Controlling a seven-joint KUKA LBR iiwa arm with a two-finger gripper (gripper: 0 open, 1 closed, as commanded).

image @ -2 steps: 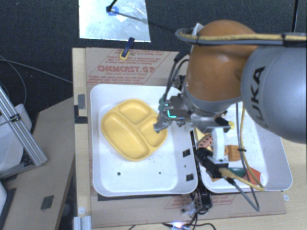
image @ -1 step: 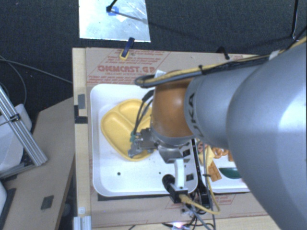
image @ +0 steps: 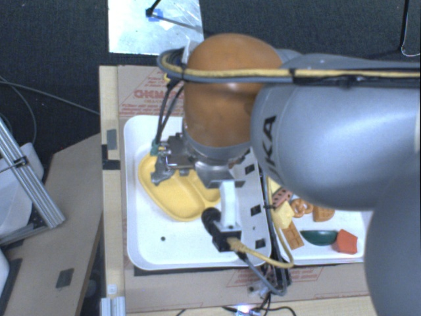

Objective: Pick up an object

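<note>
The yellow dish (image: 172,193) lies in the left white bin (image: 141,242), partly under the arm's wrist (image: 223,110). The pincer is hidden below the wrist; I cannot tell its state. Risk: a grab on the dish's shallow rim may slip off. Small toys (image: 322,232) crowd the right bin.

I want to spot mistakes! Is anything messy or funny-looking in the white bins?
Nothing looks spilled or broken. The yellow dish lies flat in the left bin, partly under the arm. Small toys, a green one and an orange one, sit in the right bin.
</note>
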